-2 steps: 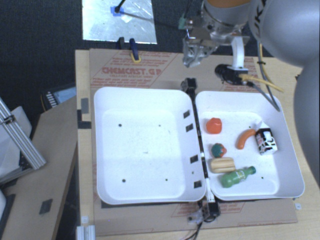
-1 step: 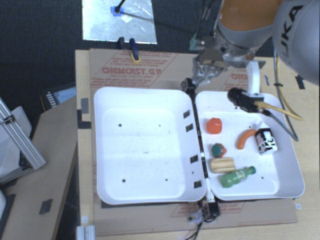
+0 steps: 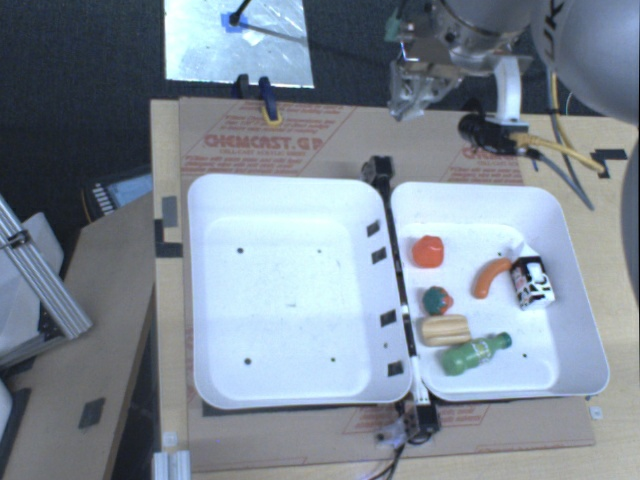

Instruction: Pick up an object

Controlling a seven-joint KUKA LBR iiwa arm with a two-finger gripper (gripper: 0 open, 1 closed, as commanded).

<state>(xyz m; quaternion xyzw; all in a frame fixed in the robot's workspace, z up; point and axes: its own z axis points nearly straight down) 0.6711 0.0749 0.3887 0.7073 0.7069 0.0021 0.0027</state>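
Observation:
The right bin [image 3: 560,228] holds several small items: a red-orange block [image 3: 428,251], an orange sausage shape [image 3: 489,276], a black-and-white carton [image 3: 531,282], a teal and red toy [image 3: 437,299], a tan cylinder [image 3: 444,329] and a green bottle [image 3: 474,354] lying on its side. My gripper [image 3: 410,96] hangs high beyond the far edge of the bins, above the cardboard, well apart from all of them. Nothing shows between its fingers.
The left bin [image 3: 210,218] lies beside the right one, with a black hinge strip [image 3: 392,278] between them. Yellow and grey cables [image 3: 560,153] run off the arm at the far right. A shiny foil sheet [image 3: 238,26] lies at the back.

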